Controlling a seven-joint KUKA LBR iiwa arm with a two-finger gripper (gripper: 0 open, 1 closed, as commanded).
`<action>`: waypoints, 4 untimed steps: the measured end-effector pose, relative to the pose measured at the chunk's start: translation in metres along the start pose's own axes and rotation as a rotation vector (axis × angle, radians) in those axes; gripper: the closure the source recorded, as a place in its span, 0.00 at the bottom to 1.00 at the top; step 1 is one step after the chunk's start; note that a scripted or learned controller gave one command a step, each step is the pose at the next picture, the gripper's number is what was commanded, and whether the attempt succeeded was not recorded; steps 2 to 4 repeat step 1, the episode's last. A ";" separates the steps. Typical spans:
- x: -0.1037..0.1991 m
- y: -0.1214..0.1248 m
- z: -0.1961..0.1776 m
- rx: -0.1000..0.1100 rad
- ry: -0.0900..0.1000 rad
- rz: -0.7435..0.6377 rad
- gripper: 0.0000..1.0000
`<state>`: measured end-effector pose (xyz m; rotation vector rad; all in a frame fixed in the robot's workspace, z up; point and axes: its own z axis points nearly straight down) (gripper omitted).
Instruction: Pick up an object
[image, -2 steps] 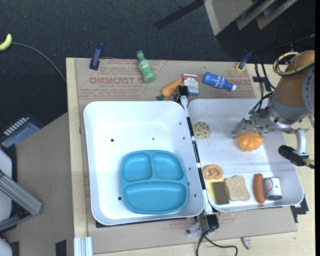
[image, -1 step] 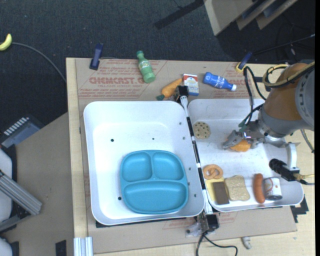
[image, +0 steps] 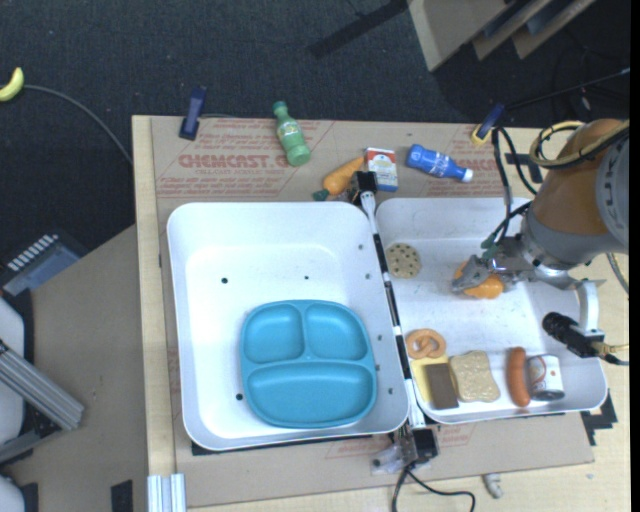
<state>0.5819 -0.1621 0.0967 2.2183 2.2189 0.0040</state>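
The right bin (image: 445, 212) holds the loose objects. My gripper (image: 479, 274) reaches into its middle from the right, low over a small orange object (image: 486, 290) and touching or nearly touching it from above. A round brown cookie (image: 403, 259) lies to the left of the gripper. Along the bin's near edge lie a pretzel (image: 426, 344), a tan block (image: 436, 385), a slice of bread (image: 473, 377), a red sausage (image: 516, 376) and a small can (image: 545, 376).
A blue divided plate (image: 308, 360) lies in the left bin (image: 250, 250). Behind the bins on the board lie a green bottle (image: 292, 134), a carrot (image: 343, 176), a small carton (image: 381, 168), a blue bottle (image: 438, 162) and a blue clip (image: 192, 112).
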 end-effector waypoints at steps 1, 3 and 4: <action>0.097 -0.038 -0.088 0.004 0.002 -0.001 1.00; 0.097 -0.038 -0.088 0.004 0.002 -0.001 1.00; 0.097 -0.038 -0.088 0.004 0.002 -0.001 1.00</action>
